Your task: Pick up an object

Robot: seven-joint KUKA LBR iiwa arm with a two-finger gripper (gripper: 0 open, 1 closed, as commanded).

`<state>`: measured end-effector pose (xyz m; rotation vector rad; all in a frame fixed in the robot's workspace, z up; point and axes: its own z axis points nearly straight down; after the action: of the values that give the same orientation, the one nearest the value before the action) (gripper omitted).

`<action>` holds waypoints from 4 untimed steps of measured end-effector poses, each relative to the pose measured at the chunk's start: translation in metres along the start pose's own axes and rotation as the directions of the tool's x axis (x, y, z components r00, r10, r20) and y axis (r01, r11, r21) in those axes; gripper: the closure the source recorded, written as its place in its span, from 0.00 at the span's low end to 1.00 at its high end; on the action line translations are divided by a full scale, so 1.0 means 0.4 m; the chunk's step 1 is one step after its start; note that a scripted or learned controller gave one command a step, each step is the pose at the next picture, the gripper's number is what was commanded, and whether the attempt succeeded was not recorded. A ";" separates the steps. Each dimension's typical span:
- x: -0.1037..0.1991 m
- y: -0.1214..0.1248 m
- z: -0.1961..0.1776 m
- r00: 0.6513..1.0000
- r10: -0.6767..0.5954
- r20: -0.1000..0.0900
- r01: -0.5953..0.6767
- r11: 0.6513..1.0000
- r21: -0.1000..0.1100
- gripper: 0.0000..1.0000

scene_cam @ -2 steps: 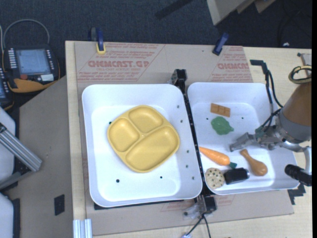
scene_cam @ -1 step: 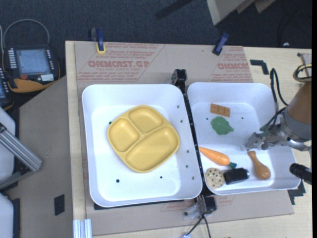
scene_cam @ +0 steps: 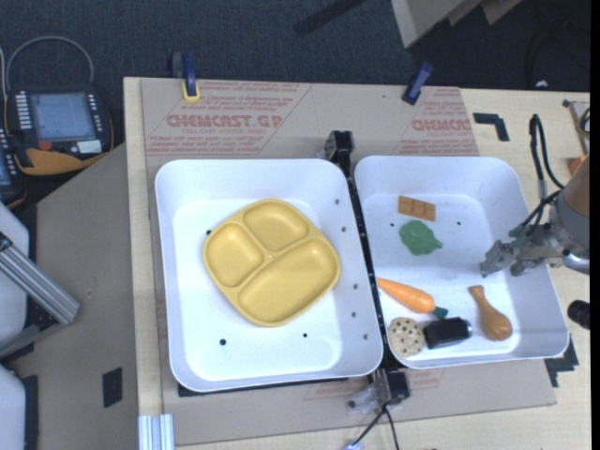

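Objects for picking lie in the right bin [scene_cam: 506, 181]: a drumstick [scene_cam: 489, 313] sits just below the fingers [scene_cam: 503, 262], apart from them, while a carrot [scene_cam: 406, 294] lies further to their left, near the bin's left wall. A green leafy piece [scene_cam: 419, 238] rests up and to the left of the fingers, and an orange-brown cracker [scene_cam: 416, 208] lies just beyond it. Down and to the left of the fingers, a black block [scene_cam: 445, 332] sits beside a speckled cookie [scene_cam: 404, 336] at the bin's lower edge. The fingers hang over the bin's right side, reaching in from the right — nothing shows between them, though whether they are spread or closed cannot be told. Well to their left, the left bin [scene_cam: 178, 251] holds a yellow divided plate [scene_cam: 272, 262]. Both bins rest on the table [scene_cam: 281, 111].
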<state>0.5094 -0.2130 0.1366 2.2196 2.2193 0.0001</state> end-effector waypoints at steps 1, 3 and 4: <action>-0.003 -0.020 -0.144 1.000 -0.001 0.002 0.001 1.000 -0.004 1.00; -0.012 -0.007 -0.384 1.000 -0.002 0.002 0.002 1.000 -0.004 1.00; 0.087 0.040 -0.376 1.000 -0.005 0.000 0.005 1.000 -0.001 1.00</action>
<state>0.5251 -0.1780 0.2869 2.2138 2.2237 0.0016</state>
